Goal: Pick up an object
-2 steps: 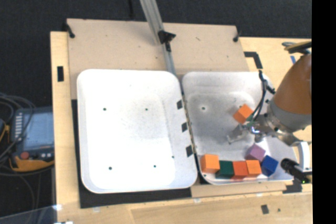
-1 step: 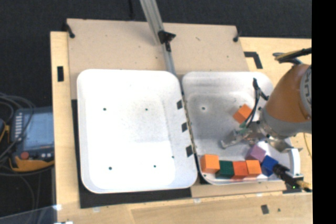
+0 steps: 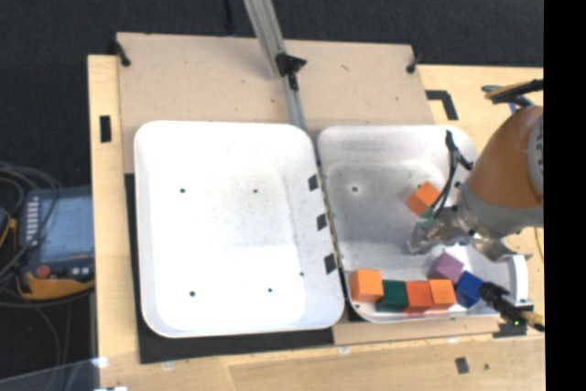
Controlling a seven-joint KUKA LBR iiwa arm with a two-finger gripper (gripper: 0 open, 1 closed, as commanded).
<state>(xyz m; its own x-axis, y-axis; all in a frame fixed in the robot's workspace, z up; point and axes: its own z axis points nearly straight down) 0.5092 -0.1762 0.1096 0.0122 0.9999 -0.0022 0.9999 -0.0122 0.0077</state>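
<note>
While no readable writing turned up anywhere in the camera view, there was still plenty to look at. No labels or brand marks could be made out on the bins, the blocks or the arm.

The bench (image 3: 385, 360) was pale wood with a tan board (image 3: 201, 78) laid under the two white bins, and dark carpet-like floor ran around it. A slim metal rail (image 3: 261, 9) slanted down toward the gap between the bins. Off to the view's left sat a handheld pendant (image 3: 57, 238) with a bluish screen and some cables.

The left bin (image 3: 229, 224) had only a few dark specks. The right bin (image 3: 366, 169) held the blocks: an orange block (image 3: 424, 197) near the middle, and along the near wall a row of orange (image 3: 367, 285), green (image 3: 395, 295), orange (image 3: 418, 294), orange (image 3: 441, 291) and blue (image 3: 468, 288), with a purple block (image 3: 448, 267) just behind.

The gripper (image 3: 427, 236) hung low between the lone orange block and the purple one. Can't tell how its fingers were set, honestly too blurry.
</note>
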